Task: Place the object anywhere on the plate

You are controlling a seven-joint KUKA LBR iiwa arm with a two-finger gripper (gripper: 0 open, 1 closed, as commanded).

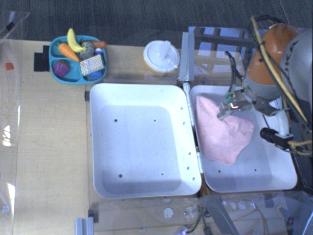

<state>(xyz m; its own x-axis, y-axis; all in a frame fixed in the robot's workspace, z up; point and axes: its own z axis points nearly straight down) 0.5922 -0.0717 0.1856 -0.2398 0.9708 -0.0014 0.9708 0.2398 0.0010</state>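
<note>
The pink cloth [224, 133] lay in the right bin [274, 177], bunched against that bin's left wall and reaching from near its far edge toward the middle of its floor. The hand [230, 103] stood over the cloth's far right part, low enough that its tips seemed at or on the fabric; whether it was spread or closed on a fold I could not tell from this angle. The left bin [122, 141] sat alongside, touching the right one along their shared edge.

No ordinary plate was evident. The nearest candidates were a blue divided tray [55, 77] of toy food at the counter's far left corner and a round white lidded container [161, 56] by the far edge (neither confirmed as the target).

Handling, judged: the cloth looked soft, light and limp, with no stiffness to lever against. It would likely drape and trail when lifted. Best purchase seemed a raised fold or ridge near the far right, pinched deep so the layers did not slip out.
</note>
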